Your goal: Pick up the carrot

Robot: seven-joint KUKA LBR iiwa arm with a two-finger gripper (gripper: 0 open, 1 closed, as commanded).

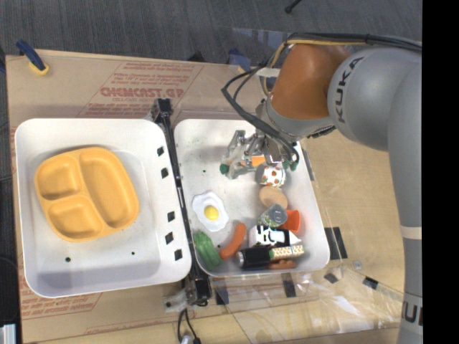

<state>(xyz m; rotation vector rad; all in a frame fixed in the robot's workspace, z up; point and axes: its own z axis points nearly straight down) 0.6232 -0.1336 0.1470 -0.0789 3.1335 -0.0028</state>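
Carrot (247,163) seemingly between the claw (244,151) fingers, right bin (190,149).

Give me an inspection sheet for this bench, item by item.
Surface: cardboard-covered bench bearing two white bins, left bin and right bin.
Job's things: carrot, orange with a green end, at the claw's tips in the right bin; grip not clear.
Clutter: yellow tray in the left bin; fried egg, sausage, green piece, dark bottle in the right bin.
Grippers: claw low over the carrot.
Cables: black cables looped at the wrist.
Surroundings: grey carpet.
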